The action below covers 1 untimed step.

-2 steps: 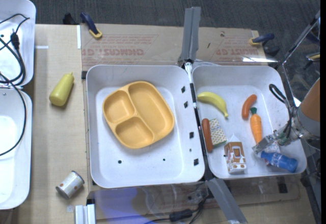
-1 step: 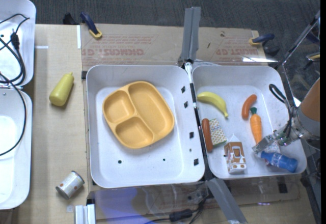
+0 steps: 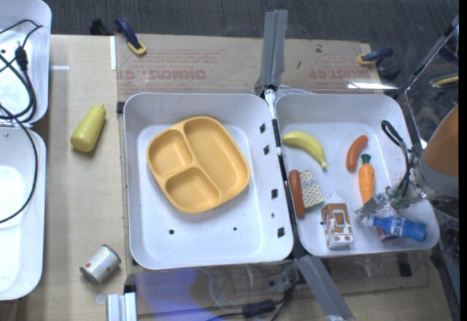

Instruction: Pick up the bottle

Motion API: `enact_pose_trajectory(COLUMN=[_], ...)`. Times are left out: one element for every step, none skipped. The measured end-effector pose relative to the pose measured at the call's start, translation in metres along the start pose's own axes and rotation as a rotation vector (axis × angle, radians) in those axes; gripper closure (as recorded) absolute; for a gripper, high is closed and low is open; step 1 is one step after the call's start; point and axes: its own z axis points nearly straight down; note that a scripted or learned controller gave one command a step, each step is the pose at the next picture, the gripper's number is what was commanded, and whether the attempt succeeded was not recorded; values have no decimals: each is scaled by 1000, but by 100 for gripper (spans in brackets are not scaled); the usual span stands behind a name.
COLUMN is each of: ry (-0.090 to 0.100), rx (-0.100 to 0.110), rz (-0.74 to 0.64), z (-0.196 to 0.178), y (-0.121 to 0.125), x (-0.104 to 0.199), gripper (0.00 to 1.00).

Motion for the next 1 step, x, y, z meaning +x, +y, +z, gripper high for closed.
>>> enact_pose_trajectory(ry=[-1], rx=[-1], rz=[2], z=[-9], y=[0], x=[-1], gripper=[100])
